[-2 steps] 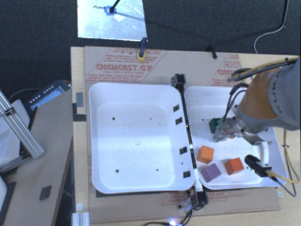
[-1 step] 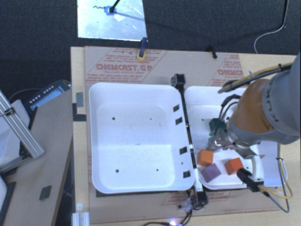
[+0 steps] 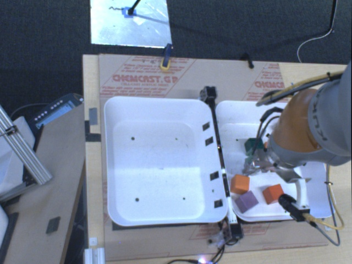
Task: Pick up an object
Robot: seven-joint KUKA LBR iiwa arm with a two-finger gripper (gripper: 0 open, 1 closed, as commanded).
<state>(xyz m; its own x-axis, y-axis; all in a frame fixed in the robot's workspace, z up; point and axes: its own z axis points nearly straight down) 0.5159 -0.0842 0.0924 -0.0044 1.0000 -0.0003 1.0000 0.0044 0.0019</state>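
orange block (image 3: 240,183) sits just beside the end effector (image 3: 253,164), whose finger spread seems unreadable.

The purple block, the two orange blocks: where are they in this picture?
purple block (image 3: 246,201), camera view, middle of its top face.
left orange block (image 3: 240,183), camera view, middle of its top face.
right orange block (image 3: 273,193), camera view, middle of its top face.

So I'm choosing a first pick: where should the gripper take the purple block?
Probably from straight above, fingers across its two free flat sides. The purple block lies flat near the right bin's front wall, with the orange block close behind it.
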